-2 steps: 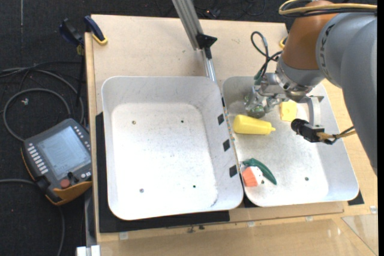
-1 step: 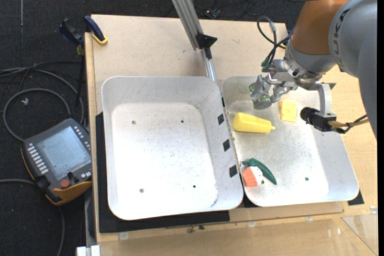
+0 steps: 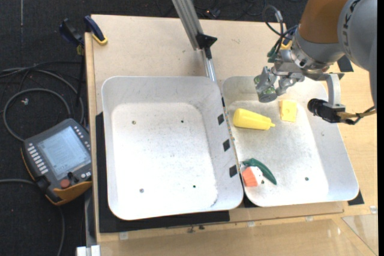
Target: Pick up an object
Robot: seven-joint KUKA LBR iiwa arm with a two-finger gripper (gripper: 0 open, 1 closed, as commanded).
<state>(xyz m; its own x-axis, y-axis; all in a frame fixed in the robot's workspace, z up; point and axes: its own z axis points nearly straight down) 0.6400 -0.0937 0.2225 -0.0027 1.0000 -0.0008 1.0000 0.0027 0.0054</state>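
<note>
At the near edge, a pale wooden bench (image 3: 150, 39) carries two shallow white bins on a black mat. The left bin (image 3: 120, 99) shows a speckled, scuffed floor. In the right bin (image 3: 336, 177), nearest the camera, lies a small orange-and-white toy with a green leafy top (image 3: 255, 173), close to the divide between the bins. Farther in, a yellow cone-shaped toy (image 3: 251, 120) lies on its side, tip pointing right, and just right of it sits a small yellow block (image 3: 288, 111).

Above the far part of the right bin hangs the gripper (image 3: 267, 88), just beyond the yellow cone and left of the block, touching neither as far as the view shows. Its fingers are too small and blurred to tell how wide they stand, and nothing is seen between them. The grey arm (image 3: 354, 21) with its orange band reaches in from the right.

To the left, on dark carpet (image 3: 36, 21), rests a teach pendant (image 3: 57, 156) with cables. A slanted metal pole (image 3: 183, 3) rises beyond the bench.
</note>
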